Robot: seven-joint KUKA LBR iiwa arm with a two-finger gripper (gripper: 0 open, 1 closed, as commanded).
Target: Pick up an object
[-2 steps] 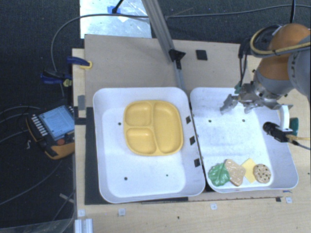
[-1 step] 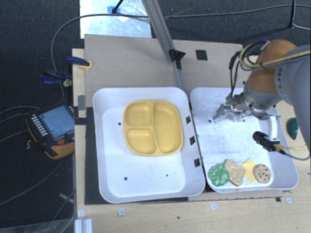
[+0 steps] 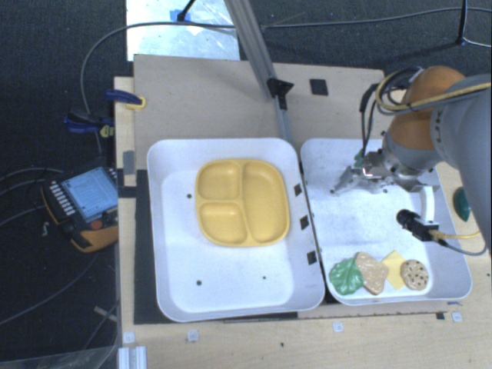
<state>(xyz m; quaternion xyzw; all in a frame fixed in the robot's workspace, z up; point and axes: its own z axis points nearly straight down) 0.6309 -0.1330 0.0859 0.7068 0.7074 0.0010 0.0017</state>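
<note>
2 white bins are sitting side by side on a tan board [image 3: 207, 91]. The left bin [image 3: 173, 283] is holding a yellow plate [image 3: 242, 202] with 3 parts. The plate is lying flat near the middle of that bin, a bit toward the far side.

The right bin [image 3: 338, 229] is touching the left bin along 1 side. 4 small toy foods are lying in a row by the near wall of the right bin. The green leaf [image 3: 346, 277] is lying closest to the left bin. The tan toast [image 3: 373, 273] is touching the leaf. The yellow cheese [image 3: 393, 267] is lying next to the toast, and the round cookie [image 3: 414, 274] is lying just beside the cheese, farthest from the left bin.

The gripper [image 3: 338, 187] is hanging over the far part of the right bin, well apart from the foods. It is pointing toward the left bin. I cannot tell if it is spread or closed. Nothing is showing in it. The grey arm with its orange band [image 3: 419, 110] is reaching over the right bin's far corner. A black cable end [image 3: 411, 223] is hanging over the bin between the gripper and the foods.

A grey pole [image 3: 250, 33] is leaning across the board past the left bin. A small box with a screen [image 3: 83, 198] is lying on the dark floor [image 3: 46, 52] beside the left bin, with wires around it.
</note>
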